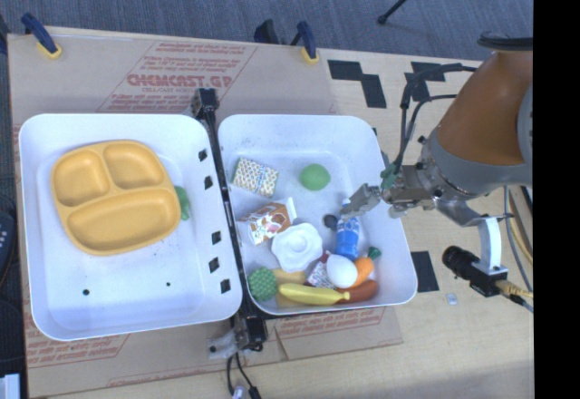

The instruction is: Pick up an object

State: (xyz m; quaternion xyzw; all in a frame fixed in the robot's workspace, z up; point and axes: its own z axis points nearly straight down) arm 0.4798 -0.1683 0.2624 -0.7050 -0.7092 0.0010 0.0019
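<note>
My gripper [355,201] hangs over the right side of the right bin [299,127], just above a blue bottle [347,237] and right of a green ball [314,177]. Nothing is visibly held in it. Below the bottle lie a white egg [342,271], an orange carrot [363,267] and a yellow banana [311,295]. A white cup [296,247], a printed snack packet [269,223] and a patterned box [255,177] sit toward the bin's left.
The left bin [54,297] holds a yellow divided tray [115,195] with a small green thing [184,203] at its right edge. A green bumpy ball [263,283] lies in the right bin's front left corner. Clamps [306,39] hold the cardboard at the back.
</note>
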